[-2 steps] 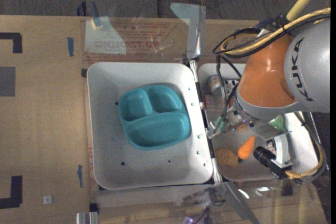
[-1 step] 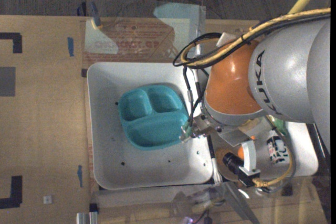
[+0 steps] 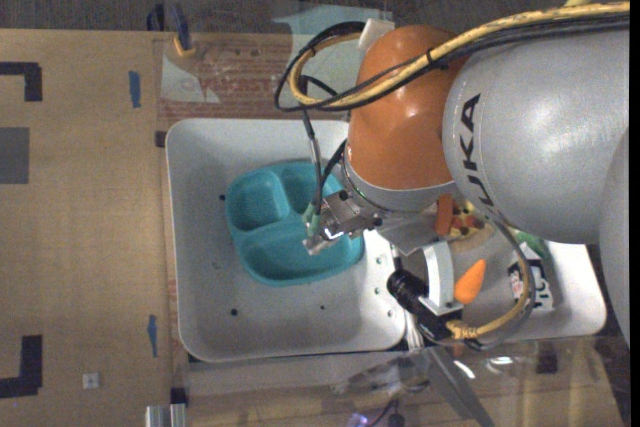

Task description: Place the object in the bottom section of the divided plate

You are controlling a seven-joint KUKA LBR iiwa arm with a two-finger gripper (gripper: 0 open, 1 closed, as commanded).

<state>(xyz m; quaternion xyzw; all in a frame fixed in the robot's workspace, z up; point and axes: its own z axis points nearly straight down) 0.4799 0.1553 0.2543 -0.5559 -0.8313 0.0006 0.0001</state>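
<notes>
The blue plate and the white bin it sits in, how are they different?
The divided plate is teal, and the white bin is white. The plate is smaller and lies inside the bin, which is far wider. The plate is split into sections by ridges, while the bin is one open tray with small dark dots on its floor. The arm hides part of each. Both are shallow with rounded corners.

A single fixed camera looks steeply down on the bench from close overhead, the KUKA arm reaching in from the right and looming large over both white bins.
</notes>
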